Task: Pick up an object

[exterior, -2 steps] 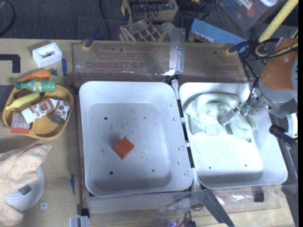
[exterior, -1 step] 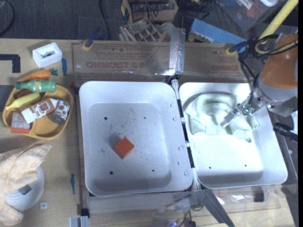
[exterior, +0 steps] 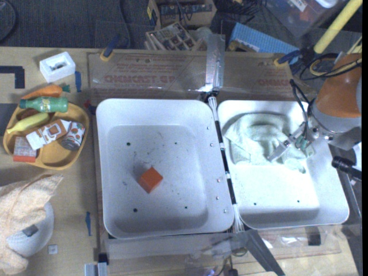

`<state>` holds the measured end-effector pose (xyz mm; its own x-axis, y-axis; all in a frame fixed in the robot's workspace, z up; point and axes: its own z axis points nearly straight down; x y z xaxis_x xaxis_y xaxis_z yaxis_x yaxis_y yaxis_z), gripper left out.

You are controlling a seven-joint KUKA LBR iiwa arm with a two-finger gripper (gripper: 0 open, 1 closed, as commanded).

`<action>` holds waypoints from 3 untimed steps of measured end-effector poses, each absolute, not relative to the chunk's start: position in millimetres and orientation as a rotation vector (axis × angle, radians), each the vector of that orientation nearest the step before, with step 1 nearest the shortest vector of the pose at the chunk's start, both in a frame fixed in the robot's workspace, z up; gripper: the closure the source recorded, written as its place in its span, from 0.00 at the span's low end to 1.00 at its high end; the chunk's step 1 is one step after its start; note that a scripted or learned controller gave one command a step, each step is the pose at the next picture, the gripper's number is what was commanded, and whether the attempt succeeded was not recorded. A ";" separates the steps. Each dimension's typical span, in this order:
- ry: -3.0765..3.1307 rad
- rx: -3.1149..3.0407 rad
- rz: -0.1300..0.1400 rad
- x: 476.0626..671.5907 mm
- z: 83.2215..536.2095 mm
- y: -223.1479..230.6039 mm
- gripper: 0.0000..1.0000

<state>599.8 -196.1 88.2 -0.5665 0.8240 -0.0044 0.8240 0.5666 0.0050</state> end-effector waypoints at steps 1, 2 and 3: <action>2.768 1.468 0.003 638.2 87.8 -185.2 0.00; 2.657 1.661 0.007 633.3 87.4 -218.5 0.00; 2.721 1.578 -0.011 665.4 86.9 -178.8 0.00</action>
<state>665.4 -178.8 86.9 -0.4967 0.8679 -0.0005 0.8679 0.4967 -0.0081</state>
